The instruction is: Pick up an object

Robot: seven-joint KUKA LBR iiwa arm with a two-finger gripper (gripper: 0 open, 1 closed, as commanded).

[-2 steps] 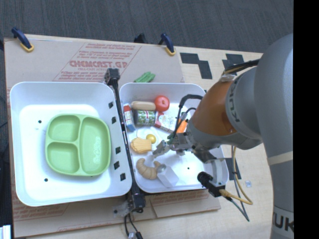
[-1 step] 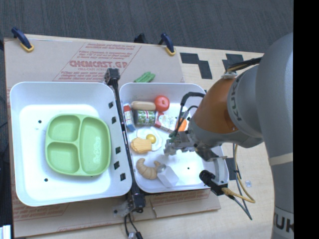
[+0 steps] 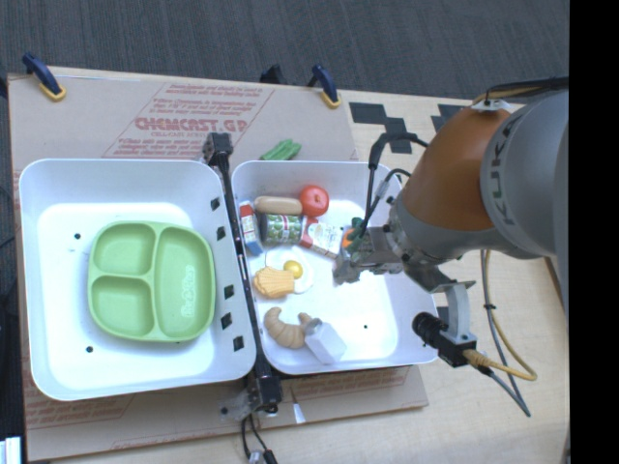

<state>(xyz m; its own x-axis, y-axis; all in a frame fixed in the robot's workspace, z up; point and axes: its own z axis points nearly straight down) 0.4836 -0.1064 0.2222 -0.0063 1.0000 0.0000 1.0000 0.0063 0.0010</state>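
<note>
The gripper [image 3: 350, 264] hangs in the right bin [image 3: 379, 341], just right of one fried egg [image 3: 289, 268]. I cannot tell its jaws. One green tray [image 3: 152, 280] lies left of the egg.

The cardboard sheet [image 3: 184, 119] under the bins carried red print; its large line read roughly "CHEMCAST GP", and the smaller lines around it were too small to read. The arm [image 3: 503, 177] bore grey letters on its side, seen sideways, that looked like "KUKA". The can [image 3: 282, 227] had a label, but nothing on it was legible.
</note>
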